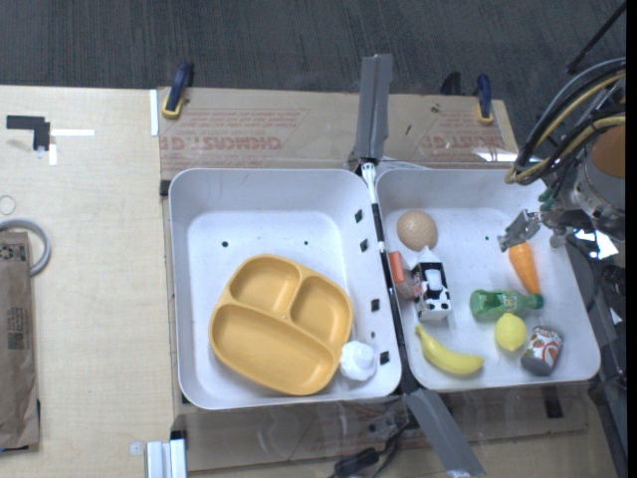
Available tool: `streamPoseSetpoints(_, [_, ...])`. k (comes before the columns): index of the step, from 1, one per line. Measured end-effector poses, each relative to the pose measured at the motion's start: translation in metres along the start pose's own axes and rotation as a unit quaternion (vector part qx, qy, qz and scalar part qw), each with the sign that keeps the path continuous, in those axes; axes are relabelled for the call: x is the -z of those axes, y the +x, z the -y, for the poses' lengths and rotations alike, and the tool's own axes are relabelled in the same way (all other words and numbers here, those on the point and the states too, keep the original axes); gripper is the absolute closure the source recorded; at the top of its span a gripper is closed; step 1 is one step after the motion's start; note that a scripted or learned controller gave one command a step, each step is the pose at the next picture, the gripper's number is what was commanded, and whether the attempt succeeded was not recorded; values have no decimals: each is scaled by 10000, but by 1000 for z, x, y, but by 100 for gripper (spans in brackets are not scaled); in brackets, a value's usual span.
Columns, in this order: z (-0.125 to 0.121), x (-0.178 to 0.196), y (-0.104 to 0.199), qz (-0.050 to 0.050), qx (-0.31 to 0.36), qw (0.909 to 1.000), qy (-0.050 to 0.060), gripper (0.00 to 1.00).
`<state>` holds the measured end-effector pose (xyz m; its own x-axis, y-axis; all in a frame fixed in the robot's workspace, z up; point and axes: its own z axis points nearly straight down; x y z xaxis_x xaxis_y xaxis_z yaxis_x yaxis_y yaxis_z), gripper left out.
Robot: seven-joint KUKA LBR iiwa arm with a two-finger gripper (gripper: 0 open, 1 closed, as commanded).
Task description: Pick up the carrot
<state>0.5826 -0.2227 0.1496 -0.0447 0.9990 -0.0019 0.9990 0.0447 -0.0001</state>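
We see two white bins side by side on a pale wooden bench [80, 267]; beyond the bench lies dark grey carpet [249, 18]; flattened cardboard [299, 132] sits behind the bins, pinned by two blue-and-yellow clamps. The left bin [199, 207] holds a yellow divided plate [281, 325] and a small white ball [358, 360] touching the plate's near right edge. In the right bin [468, 202] the carrot [525, 267] lies toward the far right, tip pointing near; the gripper [522, 229] hangs just at its far end, touching or nearly so; whether the fingers are apart or together we cannot tell. Near the carrot lie a green bottle [503, 302], a lemon [511, 333] and a grey-and-orange toy [542, 350]; further left sit an egg [417, 230], a black-and-white carton [432, 292] and a banana [447, 354]. The arm's cables [567, 118] loop at the far right.
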Motion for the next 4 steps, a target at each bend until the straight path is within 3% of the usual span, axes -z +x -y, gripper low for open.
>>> streamPoseSetpoints(1, [-16, -58, 11, -63, -372, 9993, -3, 0])
streamPoseSetpoints(2, [-15, -49, 6, -18, -377, 9993, -5, 100])
streamPoseSetpoints(3, [-61, 42, 53, 3, -807, 9967, 0, 100])
streamPoseSetpoints(4, [-46, 52, 25, 3, -632, 9980, 3, 100])
